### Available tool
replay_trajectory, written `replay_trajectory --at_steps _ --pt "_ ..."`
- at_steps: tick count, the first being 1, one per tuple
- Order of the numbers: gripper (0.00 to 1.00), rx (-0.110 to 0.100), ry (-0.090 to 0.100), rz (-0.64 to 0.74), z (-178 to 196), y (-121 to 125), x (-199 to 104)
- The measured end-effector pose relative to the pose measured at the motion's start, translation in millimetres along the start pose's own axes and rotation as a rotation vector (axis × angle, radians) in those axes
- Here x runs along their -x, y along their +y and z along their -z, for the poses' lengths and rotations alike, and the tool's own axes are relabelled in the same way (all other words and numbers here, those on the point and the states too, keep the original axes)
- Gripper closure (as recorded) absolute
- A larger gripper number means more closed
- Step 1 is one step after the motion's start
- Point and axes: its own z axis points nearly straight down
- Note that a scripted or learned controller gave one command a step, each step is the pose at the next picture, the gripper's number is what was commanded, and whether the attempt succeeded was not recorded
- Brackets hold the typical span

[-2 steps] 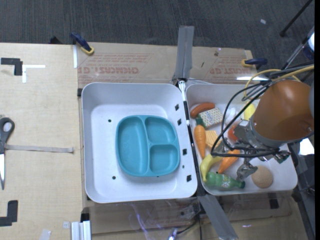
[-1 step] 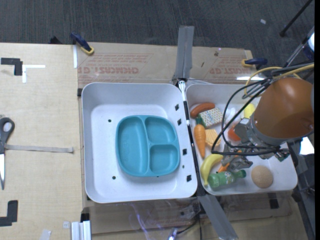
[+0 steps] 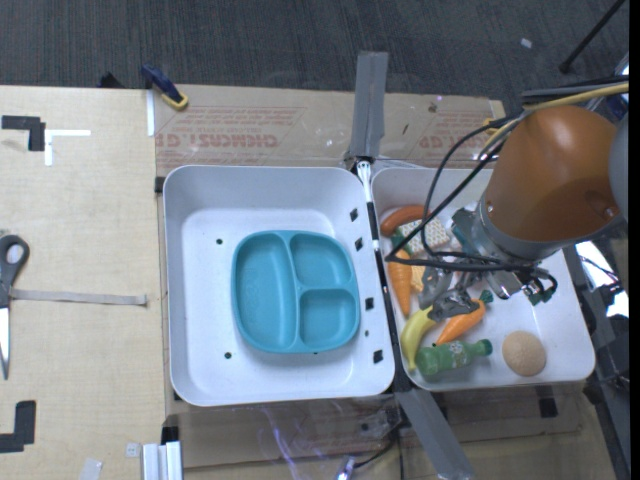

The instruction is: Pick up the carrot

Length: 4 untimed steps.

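A small orange carrot (image 3: 462,321) is lying in the right-hand bin (image 3: 570,368), its long axis slanting from lower left up to the right. It is probably a light, stiff, smooth toy, best gripped across its thick middle. The pincer (image 3: 447,296) is hovering just beside it; its state cannot be told. A banana (image 3: 413,334) and green bottle (image 3: 452,356) are crowding close.

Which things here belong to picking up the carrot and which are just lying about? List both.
Belongs to the job:
carrot, in the right bin
gripper, right over it

Just lying about:
banana
green bottle
round tan ball
blue divided plate in the left bin
scissors on the bench
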Motion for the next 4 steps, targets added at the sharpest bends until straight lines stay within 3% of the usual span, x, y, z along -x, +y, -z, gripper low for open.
replay_trajectory --at_steps 1,2,3,4 --pt "0.0 0.0 0.0 0.0 0.0 0.0 0.0" --pt "0.0 0.001 0.002 -0.086 -0.4 14.3 6.8" --pt "0.0 -0.007 -0.011 -0.039 -80.2 -62.8 -24.0" --pt "0.0 -0.014 -0.026 -0.282 -86.1 -68.4 -38.6"
